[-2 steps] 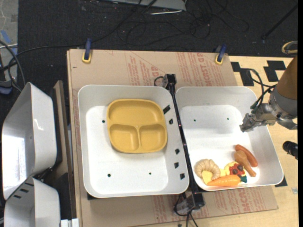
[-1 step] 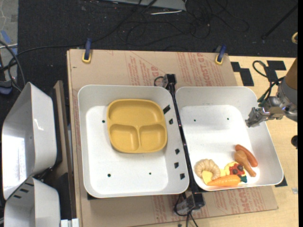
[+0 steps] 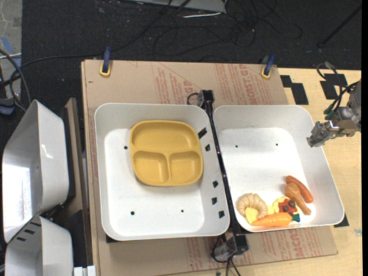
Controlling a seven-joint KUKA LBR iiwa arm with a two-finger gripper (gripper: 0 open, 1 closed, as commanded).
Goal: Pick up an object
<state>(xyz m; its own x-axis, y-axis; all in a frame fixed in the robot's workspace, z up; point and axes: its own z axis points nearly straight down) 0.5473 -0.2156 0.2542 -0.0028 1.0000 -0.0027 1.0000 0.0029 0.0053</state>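
Food lies nearest the camera, heaped in the near right corner of the right shallow white plastic bin (image 3: pixel 261 140): a long orange toy carrot (image 3: pixel 275 219) along the front wall, a pale ridged croissant-shaped piece (image 3: pixel 251 201) just left of it, a small yellow piece (image 3: pixel 252 214) tucked between the two, and a small multicoloured toy with yellow, red and green parts (image 3: pixel 286 204) just behind the carrot. Two reddish-orange sausage-shaped pieces (image 3: pixel 299 191) lie side by side at a slant, touching that cluster on its far right. Any of these could be the object I am to pick up; all rest on the bin floor, none lifted.

The left shallow white plastic bin (image 3: pixel 115 154) sits beside it, the two meeting along a dark seam with black clips. In its middle, towards the far side, lies a mustard-yellow three-compartment plastic plate (image 3: pixel 167 152), flat and upright.

Both bins rest on a tan cardboard-covered surface (image 3: pixel 155 76) printed with red lettering, held at the far edge by two blue-and-yellow clamps (image 3: pixel 105 64).

My jaws (image 3: pixel 318 135) hang over the right rim of the right bin, about level with its far half, well apart from the heap of food. They are small and blurred from here, so I cannot tell how wide they stand, and nothing is visible between them.

Beyond the surface, black cables trail over a dark floor (image 3: pixel 57 16).
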